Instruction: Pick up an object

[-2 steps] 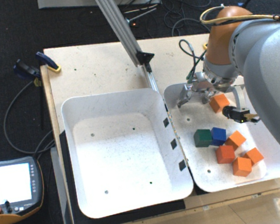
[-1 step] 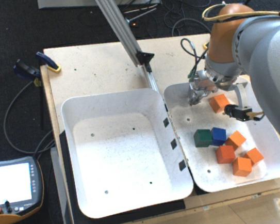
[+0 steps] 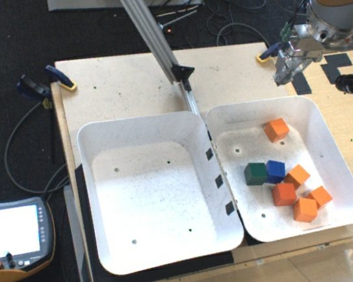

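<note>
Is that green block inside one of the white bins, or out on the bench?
Inside. The green block lies on the floor of the right bin, touching a blue block, with the rim all around.

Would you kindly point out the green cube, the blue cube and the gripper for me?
green cube [image 3: 255, 173], camera view, on its top face.
blue cube [image 3: 275, 169], camera view, on its top face.
gripper [image 3: 285, 73], camera view, at its lower tip, above the bench beyond the right bin.

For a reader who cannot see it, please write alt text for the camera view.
The robot's hand hovers above the bench, beyond the right bin, which holds orange, green and blue blocks. The left bin sits beside it.
</note>
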You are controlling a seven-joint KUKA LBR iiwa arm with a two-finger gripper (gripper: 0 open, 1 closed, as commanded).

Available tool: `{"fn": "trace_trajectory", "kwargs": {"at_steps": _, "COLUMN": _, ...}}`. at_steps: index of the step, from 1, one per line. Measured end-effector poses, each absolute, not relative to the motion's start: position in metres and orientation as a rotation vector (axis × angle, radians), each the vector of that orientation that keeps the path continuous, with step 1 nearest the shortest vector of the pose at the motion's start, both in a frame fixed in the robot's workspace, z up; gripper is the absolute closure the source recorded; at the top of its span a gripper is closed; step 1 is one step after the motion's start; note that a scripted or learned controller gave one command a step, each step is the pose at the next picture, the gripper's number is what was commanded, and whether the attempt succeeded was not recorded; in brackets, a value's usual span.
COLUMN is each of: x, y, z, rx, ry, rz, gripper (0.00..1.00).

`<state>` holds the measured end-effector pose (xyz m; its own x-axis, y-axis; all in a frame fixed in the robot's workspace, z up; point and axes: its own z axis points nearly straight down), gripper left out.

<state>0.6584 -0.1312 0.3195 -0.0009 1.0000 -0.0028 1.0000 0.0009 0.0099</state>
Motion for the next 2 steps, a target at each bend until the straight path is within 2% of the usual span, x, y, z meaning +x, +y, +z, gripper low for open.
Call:
{"fn": "trace_trajectory", "kwargs": {"at_steps": 1, "x": 0.649, "y": -0.096, "z": 0.449, "rx": 2.21, "ry": 2.221, "rz": 0.01, "gripper": 1.0}}
{"fn": "trace_trajectory", "kwargs": {"at_steps": 2, "x": 0.622, "y": -0.102, "z": 0.53, "rx": 2.212, "ry": 2.218, "rz": 0.009, "gripper": 1.0}}
